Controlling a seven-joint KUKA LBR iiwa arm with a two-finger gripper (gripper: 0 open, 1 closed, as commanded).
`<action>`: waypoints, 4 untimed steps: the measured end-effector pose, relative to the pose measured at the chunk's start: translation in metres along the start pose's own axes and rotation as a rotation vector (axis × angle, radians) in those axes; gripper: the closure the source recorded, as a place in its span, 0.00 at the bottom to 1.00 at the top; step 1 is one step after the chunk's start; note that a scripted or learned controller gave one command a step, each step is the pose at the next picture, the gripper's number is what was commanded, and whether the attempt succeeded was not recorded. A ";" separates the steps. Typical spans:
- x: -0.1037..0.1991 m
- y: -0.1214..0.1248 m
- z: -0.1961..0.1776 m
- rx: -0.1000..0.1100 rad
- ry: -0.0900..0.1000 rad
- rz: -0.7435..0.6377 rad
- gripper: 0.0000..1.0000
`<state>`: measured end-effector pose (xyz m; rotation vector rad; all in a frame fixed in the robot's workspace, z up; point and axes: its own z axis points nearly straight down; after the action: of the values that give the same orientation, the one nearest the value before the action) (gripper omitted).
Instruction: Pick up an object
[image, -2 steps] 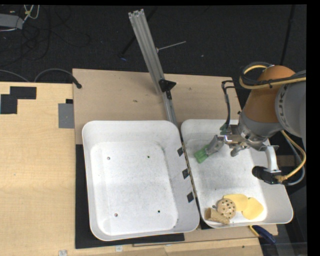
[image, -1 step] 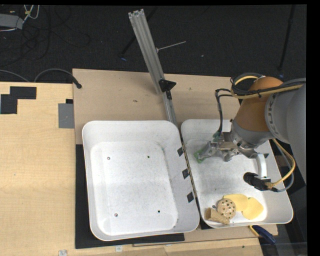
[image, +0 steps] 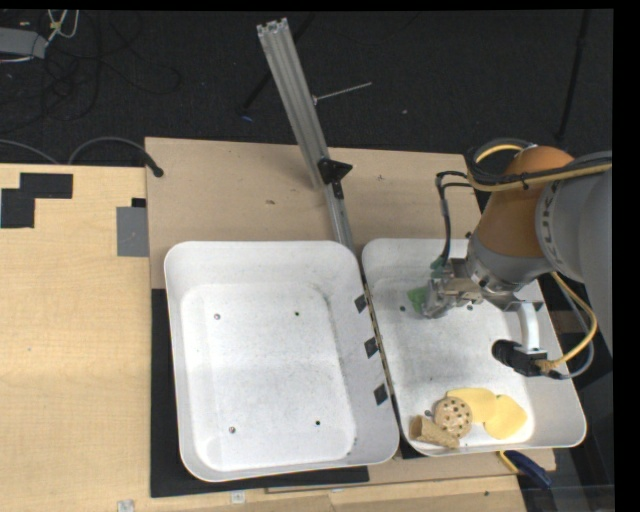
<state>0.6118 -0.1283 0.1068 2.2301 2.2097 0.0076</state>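
**Over the right bin, the claw sits low beside a green scrap**

Left of the right bin (image: 400, 370), the other white bin (image: 260, 360) lies on the counter (image: 70, 300), their rims touching. Toward the far side of the right bin a small green object (image: 417, 297) rests on the floor, and the claw (image: 440, 300) hangs just beside it, on its right; whether its fingers are spread or pressed together I cannot tell. At the bin's near edge lie a brown perforated disc (image: 452, 412) and a yellow piece (image: 495, 413), touching. The grey arm (image: 520, 225) reaches in from beyond the bin's right rim.
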 end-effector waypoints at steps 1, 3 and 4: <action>0.004 0.006 -0.061 0.002 -0.002 -0.009 1.00; -0.009 0.006 -0.166 0.001 -0.003 -0.010 1.00; 0.035 0.017 -0.149 0.009 0.000 -0.012 1.00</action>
<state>0.6286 -0.0941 0.2558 2.2210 2.2279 -0.0024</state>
